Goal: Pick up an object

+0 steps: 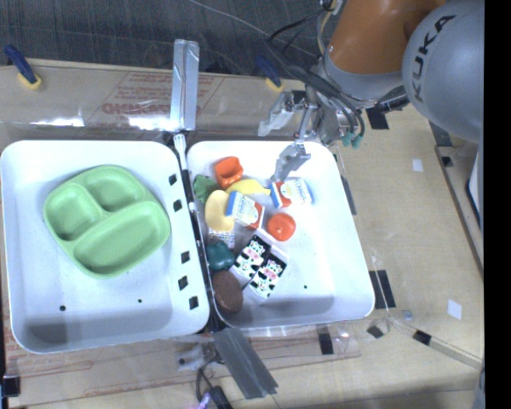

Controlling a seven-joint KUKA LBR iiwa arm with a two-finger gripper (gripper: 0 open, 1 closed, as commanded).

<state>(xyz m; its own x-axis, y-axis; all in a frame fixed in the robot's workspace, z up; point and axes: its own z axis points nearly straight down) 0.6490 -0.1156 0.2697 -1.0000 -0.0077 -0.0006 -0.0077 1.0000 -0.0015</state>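
Overhead, arm [409,32] reaches down; hand [289,162] hangs over right bin [345,254].

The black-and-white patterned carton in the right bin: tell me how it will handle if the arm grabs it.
The patterned carton looks boxy and flat-sided, so it probably won't roll. It looks small, likely light. It lies tilted against the brown object near the right bin's front wall, so a push may slide or tip it.
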